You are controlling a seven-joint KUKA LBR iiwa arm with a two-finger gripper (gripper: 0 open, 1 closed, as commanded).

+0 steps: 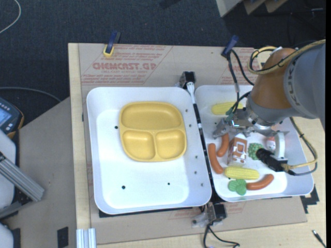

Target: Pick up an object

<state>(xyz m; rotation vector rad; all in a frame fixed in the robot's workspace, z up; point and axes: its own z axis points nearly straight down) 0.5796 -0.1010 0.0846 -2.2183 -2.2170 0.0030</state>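
My gripper hangs low over the middle of the right bin, at the end of the grey arm with its orange band. Right below it lie an orange sausage and a small red and white carton. A yellow corn cob lies just beyond the gripper, toward the bin's far left. Nothing is visibly held.
The right bin also holds a second sausage, a green broccoli, another corn cob, a green piece, a sausage and a white bottle. A yellow divided plate lies in the left bin.
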